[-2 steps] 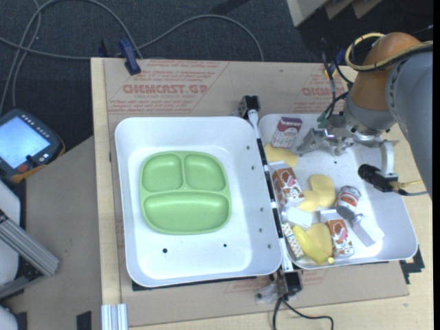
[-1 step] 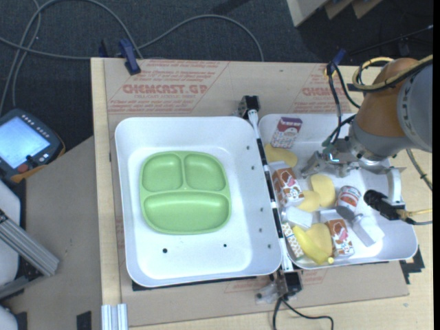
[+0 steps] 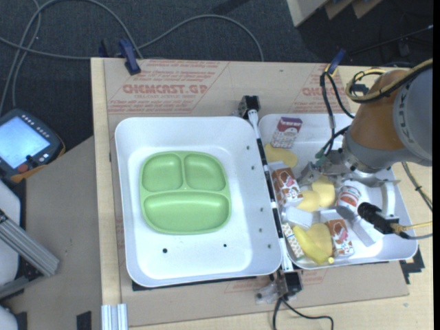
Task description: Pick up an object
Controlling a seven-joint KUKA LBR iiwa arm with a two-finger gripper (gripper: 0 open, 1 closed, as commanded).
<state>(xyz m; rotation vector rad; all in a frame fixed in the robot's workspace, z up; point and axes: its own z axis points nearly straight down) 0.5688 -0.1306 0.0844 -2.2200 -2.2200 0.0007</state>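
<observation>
Low over the right bin (image 3: 405, 249), among piled snack packets (image 3: 286, 132) and yellow fruit (image 3: 315, 199): gripper (image 3: 338, 177), state not discernible, hidden beneath the grey wrist. Resting in the left bin (image 3: 130, 198), well apart: green divided plate (image 3: 184, 192).

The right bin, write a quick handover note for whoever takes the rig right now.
Gripper: low in the right white bin, among the items; fingers hidden, nothing visibly held.
Items: small red-and-white carton at the far end; pale yellow lumpy pieces mid-bin; yellow banana-like piece and red-and-white packets at the near end.
Left white bin: holds a green three-compartment plate.
Done: nothing seen lifted.
Left: grasp and raise one object.
</observation>
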